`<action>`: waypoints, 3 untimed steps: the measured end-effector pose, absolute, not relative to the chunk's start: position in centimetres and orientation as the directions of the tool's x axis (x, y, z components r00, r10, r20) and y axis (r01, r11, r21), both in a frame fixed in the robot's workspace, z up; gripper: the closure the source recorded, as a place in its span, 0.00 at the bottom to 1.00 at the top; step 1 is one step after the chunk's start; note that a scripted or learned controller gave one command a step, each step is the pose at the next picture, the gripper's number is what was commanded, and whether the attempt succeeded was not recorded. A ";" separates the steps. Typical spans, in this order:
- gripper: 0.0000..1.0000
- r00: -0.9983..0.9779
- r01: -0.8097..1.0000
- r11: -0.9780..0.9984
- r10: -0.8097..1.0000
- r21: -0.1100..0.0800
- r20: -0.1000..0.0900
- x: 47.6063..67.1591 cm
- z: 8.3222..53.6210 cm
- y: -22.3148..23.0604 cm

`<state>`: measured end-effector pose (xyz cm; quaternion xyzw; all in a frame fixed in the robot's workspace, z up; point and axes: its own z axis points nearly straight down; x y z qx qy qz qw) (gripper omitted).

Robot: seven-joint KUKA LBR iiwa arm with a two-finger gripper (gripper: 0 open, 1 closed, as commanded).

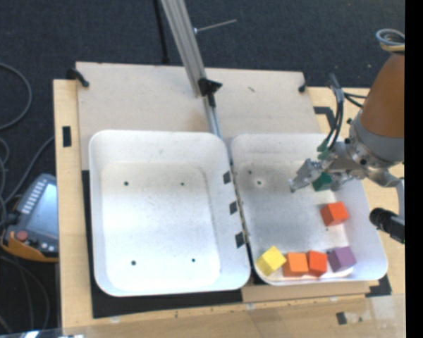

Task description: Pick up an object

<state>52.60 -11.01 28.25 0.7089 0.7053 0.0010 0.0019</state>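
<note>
My gripper [311, 177] hangs over the upper right part of the right bin [268, 153], at the end of the grey arm with the orange band. A small dark green object [324, 182] shows right beneath it; whether it is held is unclear. An orange-red block [333, 213] lies just below the gripper on the bin floor. Along the bin's front edge sit a yellow block [272, 260], an orange block [296, 263], another orange-red block [316, 262] and a purple block [340, 258].
The left bin [155, 210] stands beside the right one, with a narrow divider between them. A slanted metal rail [187, 41] rises from the back of the bench. Cables and a pendant [35, 217] lie off the bench to the left.
</note>
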 end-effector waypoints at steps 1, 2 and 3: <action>0.00 -0.010 1.000 0.010 1.000 0.009 0.000 52.9 35.0 -3.6; 0.00 0.000 1.000 0.000 1.000 0.000 -0.003 61.1 31.3 -6.0; 0.00 -0.004 1.000 0.004 1.000 0.010 -0.001 61.1 38.9 -4.1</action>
